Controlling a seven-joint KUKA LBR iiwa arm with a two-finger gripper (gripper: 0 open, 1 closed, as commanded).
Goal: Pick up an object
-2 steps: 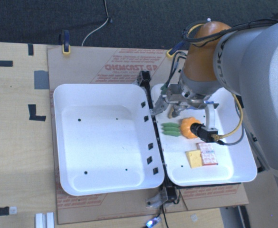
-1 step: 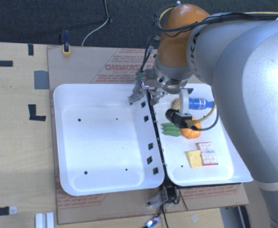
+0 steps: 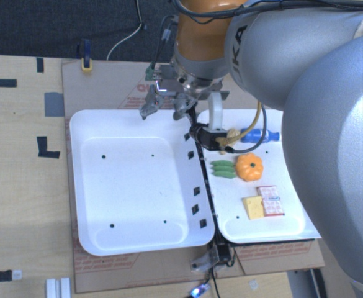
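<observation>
Gripper (image 3: 165, 110) poised over the far edge of the left bin (image 3: 85, 166), close to its far right corner; fingers apart, nothing between them. In the right bin (image 3: 293, 225): pumpkin (image 3: 249, 167) mid-bin, green pods (image 3: 223, 168) touching its left side, yellow block (image 3: 253, 207) and red-white packet (image 3: 271, 201) side by side toward the near edge, blue piece (image 3: 259, 137) by the far edge.
</observation>
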